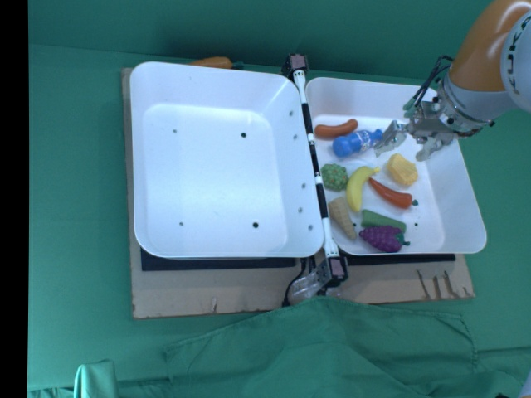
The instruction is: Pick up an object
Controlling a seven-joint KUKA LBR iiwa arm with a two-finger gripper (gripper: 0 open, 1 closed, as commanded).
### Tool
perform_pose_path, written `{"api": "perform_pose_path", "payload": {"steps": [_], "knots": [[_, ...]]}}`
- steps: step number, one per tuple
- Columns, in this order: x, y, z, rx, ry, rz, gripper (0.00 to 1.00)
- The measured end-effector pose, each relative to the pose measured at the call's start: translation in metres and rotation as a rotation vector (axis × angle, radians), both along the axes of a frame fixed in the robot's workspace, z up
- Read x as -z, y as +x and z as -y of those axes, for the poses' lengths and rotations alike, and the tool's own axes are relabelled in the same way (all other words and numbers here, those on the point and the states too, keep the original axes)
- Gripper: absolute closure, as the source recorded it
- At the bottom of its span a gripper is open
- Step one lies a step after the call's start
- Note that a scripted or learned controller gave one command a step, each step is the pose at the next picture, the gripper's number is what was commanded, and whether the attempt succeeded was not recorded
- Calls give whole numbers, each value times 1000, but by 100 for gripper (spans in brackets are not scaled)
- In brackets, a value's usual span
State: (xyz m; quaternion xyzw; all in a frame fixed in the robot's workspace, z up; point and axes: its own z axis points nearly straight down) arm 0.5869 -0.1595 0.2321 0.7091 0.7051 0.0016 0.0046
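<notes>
A: Camera view puts the gripper over the right bin, near its top edge. The fingers look spread apart, nothing between them.

B: So nothing is picked yet. What sits closest?

A: The blue bottle lies just left of one fingertip, and the yellow block lies just below the other. The gripper hangs between the two, not centred on either.

B: That's the first risk, I'd say. If it drops straight down from there, the fingers may close on bare bin floor, or nudge one piece aside.

A: The bottle is rounded and lying on its side, so I'd expect it to roll away from a glancing touch, maybe into the sausage just above it.

B: And the rest?

A: Crowded. The banana, chili, green ball, cone, cucumber and grapes sit close together, several touching. A finger landing on a neighbour could block the close or drag two pieces at once.

B: The left bin?

A: Well apart from the gripper, no part in this.
</notes>
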Motion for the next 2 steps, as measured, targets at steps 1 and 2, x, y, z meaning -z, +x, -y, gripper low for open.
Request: {"api": "perform_pose_path", "payload": {"steps": [1, 2], "knots": [[-13, 1, 1, 4, -3, 7, 100], [-13, 1, 1, 4, -3, 6, 0]]}}
